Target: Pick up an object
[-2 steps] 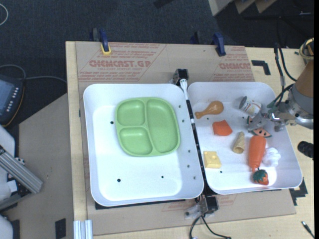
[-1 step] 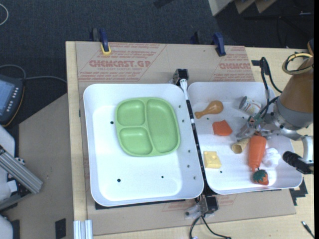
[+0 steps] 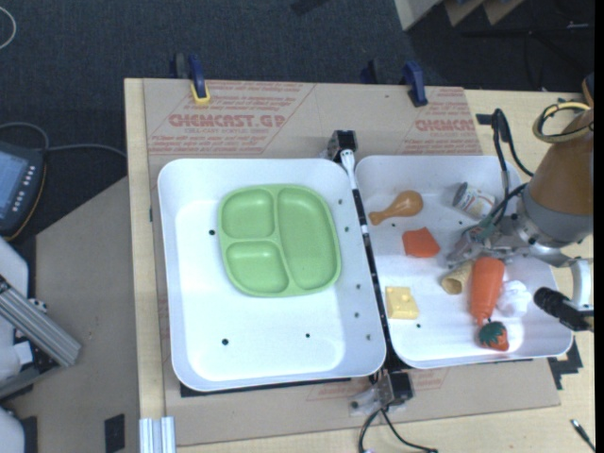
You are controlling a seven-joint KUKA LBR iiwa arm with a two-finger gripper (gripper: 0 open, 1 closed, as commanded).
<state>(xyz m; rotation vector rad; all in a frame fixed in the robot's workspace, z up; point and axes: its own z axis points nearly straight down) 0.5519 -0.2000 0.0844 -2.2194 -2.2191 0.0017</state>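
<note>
A: Looking past the gripper (image 3: 469,246), you've got two white bins on a cardboard-covered bench (image 3: 283,111), dark carpet (image 3: 189,17) around it, a pendant (image 3: 19,187) far to the left.

B: And inside the bins?

A: Left bin (image 3: 189,281) carries a green tray (image 3: 280,240), well away from the gripper. Right bin (image 3: 425,347) has an orange block (image 3: 421,243) just left of it, a carrot (image 3: 485,287) right below, a strawberry (image 3: 494,336) further down, cheese (image 3: 401,303) lower left, a wooden spoon (image 3: 396,207) up and left.

B: Is it gripping?

A: You can't tell; it hangs low beside the carrot top, with nothing clearly between its tips.
</note>
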